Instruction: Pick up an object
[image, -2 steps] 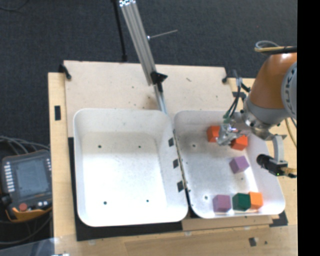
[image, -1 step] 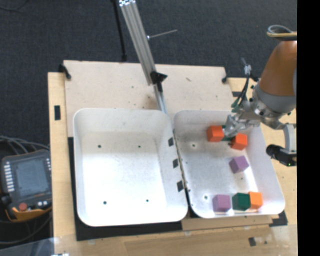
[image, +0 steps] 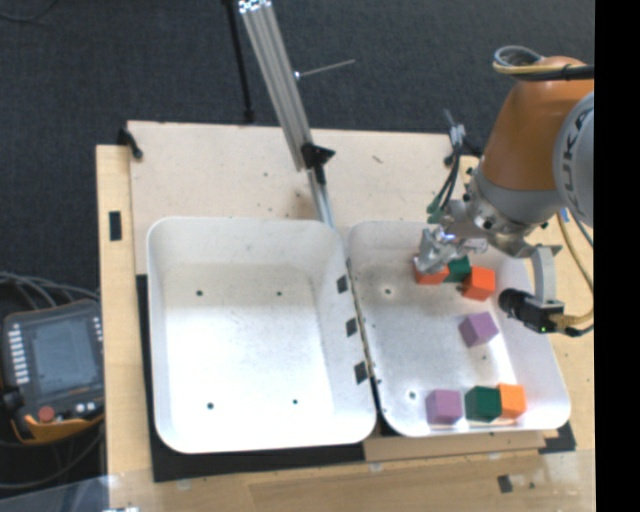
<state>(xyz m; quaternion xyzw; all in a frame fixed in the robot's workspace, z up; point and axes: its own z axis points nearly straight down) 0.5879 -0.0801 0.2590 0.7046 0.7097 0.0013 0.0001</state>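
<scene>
The things I could pick lie in the right bin, right of centre in the frame. Nearest me is a small red-orange block in the bin's upper part, partly hidden under my gripper, so I cannot make out its long axis or which way it points. Just right of it is a dark green block, and touching that on its lower right an orange cube, turned a little so one corner points toward the lower left. These three crowd together, leaving little room around the red-orange one.

Lower in the bin, apart from the cluster, a purple cube sits tilted, its edges at a slant to the bin wall. Along the bottom edge of the bin three cubes stand in a row, sides roughly square to the rim: a second purple cube, a green cube and a second orange cube, the last two touching.

The left bin fills the middle left of the frame. A slanted metal rail runs from the top of the frame down to the gap between the bins.

My gripper hangs low over the red-orange block, at or on its top. The fingers blur into the block, so I cannot tell whether they are spread or closed, or grasping anything.
</scene>
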